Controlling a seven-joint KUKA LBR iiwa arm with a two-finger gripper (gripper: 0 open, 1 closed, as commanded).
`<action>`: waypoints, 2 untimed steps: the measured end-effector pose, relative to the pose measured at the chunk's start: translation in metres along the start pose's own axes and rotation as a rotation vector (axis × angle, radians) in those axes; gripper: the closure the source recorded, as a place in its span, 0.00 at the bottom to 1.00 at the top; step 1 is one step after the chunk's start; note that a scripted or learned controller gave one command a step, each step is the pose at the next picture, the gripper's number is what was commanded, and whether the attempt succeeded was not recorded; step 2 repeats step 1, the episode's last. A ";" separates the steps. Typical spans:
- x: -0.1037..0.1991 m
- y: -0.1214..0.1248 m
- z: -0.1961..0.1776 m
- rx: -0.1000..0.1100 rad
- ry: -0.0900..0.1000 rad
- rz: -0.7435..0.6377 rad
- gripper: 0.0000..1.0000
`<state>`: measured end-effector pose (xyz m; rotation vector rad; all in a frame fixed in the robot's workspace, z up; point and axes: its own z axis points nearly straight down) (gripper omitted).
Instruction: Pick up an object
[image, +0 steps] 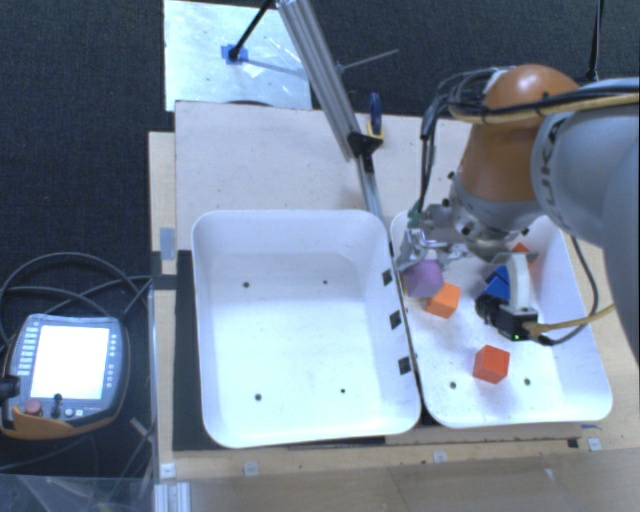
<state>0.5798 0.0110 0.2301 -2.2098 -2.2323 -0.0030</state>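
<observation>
My gripper (421, 252) hangs over the upper left part of the right bin (560, 400), under the orange wrist band. A purple lump (425, 279) lies directly below it, partly covered by the gripper's metal tip; contact cannot be made out. An orange cube (443, 300) sits just right of and below the purple lump. A red-orange cube (491, 363) rests lower in the bin. A blue piece (496, 285) and a white upright piece (520, 281) stand to the right, partly hidden by the arm.
The left bin (215, 300) lies beside the right one, sharing a raised divider wall (398, 330). A black box with a green light (510, 320) and a cable hang off the arm above the right bin. A metal pole (330, 80) slants in from above.
</observation>
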 end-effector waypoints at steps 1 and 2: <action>0.054 0.008 -0.007 -0.001 0.001 -0.002 1.00; 0.054 0.008 -0.007 -0.001 0.001 -0.002 1.00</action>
